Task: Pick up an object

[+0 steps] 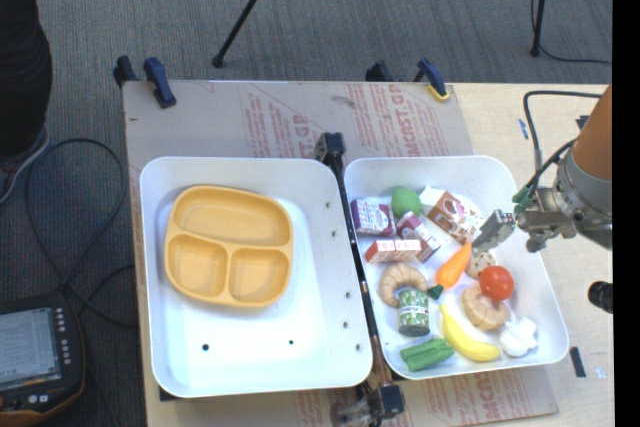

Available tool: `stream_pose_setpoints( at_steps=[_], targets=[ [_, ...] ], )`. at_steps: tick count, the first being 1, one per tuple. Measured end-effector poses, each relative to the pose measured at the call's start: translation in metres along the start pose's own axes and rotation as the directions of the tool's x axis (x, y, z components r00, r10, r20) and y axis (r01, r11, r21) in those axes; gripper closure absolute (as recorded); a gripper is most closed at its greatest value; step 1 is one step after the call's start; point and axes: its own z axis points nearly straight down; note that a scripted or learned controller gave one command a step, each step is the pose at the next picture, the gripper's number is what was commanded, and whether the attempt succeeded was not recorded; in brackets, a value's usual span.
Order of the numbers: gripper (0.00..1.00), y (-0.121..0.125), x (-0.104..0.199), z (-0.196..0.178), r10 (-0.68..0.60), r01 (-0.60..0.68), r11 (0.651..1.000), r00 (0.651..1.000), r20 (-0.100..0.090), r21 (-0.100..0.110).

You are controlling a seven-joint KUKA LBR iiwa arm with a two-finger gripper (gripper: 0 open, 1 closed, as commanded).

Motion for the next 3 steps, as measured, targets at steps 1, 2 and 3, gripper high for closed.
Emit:
stream_pose_setpoints(
  at_steps=[1,2,3],
  targets=[
    [0.00,0.0696,-0.0262,0.1603,0.001,-0.001,1.000,1.000,0.001,-0.003],
    [1.00,0.0699,-0.0281,0.1504,0.005,-0.005,1.000,1.000,0.003,-0.004],
    [0.00,0.0700,-0.0279,0.1504,0.005,-0.005,1.000,1.000,0.003,-0.004]
  ],
)
